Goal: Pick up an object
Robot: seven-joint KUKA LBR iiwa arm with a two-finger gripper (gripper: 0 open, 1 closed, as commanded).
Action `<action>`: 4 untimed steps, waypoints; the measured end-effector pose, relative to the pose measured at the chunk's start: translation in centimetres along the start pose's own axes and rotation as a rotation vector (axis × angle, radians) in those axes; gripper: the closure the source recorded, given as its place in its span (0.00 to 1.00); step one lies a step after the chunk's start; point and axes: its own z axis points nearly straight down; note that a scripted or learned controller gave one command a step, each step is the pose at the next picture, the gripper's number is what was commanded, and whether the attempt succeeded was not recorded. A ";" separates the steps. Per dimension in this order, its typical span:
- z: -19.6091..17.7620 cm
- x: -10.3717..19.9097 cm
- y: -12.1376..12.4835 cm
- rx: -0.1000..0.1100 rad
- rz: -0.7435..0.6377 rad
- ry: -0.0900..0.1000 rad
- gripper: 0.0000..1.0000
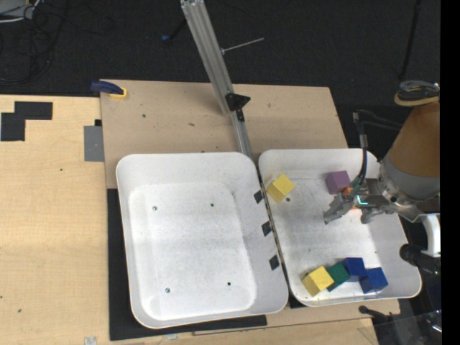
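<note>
The right bin (402, 293) holds several small blocks. A yellow block (281, 187) lies near its left wall, and a purple block (336, 182) sits toward the back. At the front are a second yellow block (317, 280), a green block (336, 276) and two blue blocks (353, 267) (373, 281) clustered together. My gripper (350, 214) hangs over the middle of the right bin, just in front of and to the right of the purple block. Its fingers are spread open with nothing between them.
The left bin (136, 171) stands beside the right one, with black clips along the shared wall. A slanted aluminium bar (213, 56) rises behind the bins. The arm's orange band (420, 142) comes in from the right.
</note>
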 end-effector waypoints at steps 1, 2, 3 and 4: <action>-0.2 -0.1 0.1 -0.005 0.003 -0.001 0.00; 5.5 -1.0 0.3 0.001 0.002 0.000 0.00; 10.8 -0.9 0.2 -0.001 0.002 0.000 0.00; 9.6 -1.1 0.2 -0.003 0.011 -0.001 1.00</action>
